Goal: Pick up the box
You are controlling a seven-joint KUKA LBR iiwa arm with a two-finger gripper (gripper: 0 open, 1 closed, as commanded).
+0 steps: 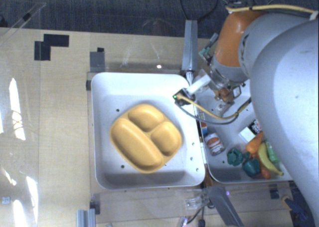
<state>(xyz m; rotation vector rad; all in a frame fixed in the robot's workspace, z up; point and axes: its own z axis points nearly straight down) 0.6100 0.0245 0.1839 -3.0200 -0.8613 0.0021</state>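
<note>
Pincer (188, 91): over the left bin's (99, 121) back-right corner; open or closed cannot be told | box (247, 134): white, in the right bin (219, 173), toward its right edge, part-hidden by the arm; long axis unclear | bearing: box lies rightward and frontward of pincer.

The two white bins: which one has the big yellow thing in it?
The left bin. A yellow divided tray lies in its middle; the right bin, partly under the arm, holds small items such as a can and a banana.
</note>
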